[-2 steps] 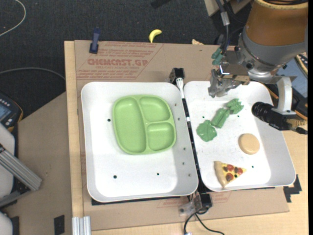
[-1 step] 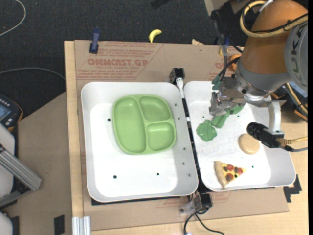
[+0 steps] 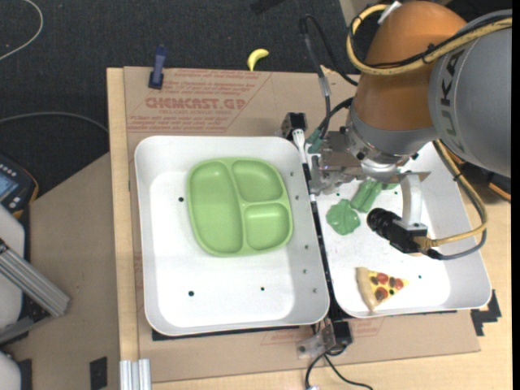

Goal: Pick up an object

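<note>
In the right bin [image 3: 455, 291] lie a green toy piece [image 3: 344, 217], a second green piece [image 3: 366, 193] partly under the arm's wrist, and a pizza slice [image 3: 378, 287] near the front edge. My gripper [image 3: 370, 177] hangs low over the back of the right bin, just above the green pieces. The orange band and the wrist hide its fingertips. A white part [image 3: 412, 200] and a black cable fitting [image 3: 394, 228] stick out below the wrist.
The left bin [image 3: 162, 291] holds a green divided plate [image 3: 240, 205]. Behind the bins, a blue clip [image 3: 157, 68] and a yellow banana toy [image 3: 257, 57] sit at the far edge of the cardboard sheet. Cables run along the bins' shared wall.
</note>
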Motion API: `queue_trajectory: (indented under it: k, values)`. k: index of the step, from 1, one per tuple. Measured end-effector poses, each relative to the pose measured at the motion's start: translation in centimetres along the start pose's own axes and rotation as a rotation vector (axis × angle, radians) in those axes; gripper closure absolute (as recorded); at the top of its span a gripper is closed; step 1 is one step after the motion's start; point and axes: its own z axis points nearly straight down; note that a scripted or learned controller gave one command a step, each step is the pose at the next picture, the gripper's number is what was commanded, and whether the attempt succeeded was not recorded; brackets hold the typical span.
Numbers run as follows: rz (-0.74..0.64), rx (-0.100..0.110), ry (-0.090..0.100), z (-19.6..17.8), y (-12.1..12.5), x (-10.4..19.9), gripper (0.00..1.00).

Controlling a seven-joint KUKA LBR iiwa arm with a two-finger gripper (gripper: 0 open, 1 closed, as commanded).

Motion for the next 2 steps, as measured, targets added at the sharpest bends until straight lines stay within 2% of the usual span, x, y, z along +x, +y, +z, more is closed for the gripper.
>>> queue_trajectory:
  k: [1,2]
  values:
    - [-0.001,0.001,0.001,-0.7,-4.2,6.1,1.00]
    - [0.004,-0.025,0.003,-23.6,-3.2,7.3,1.00]
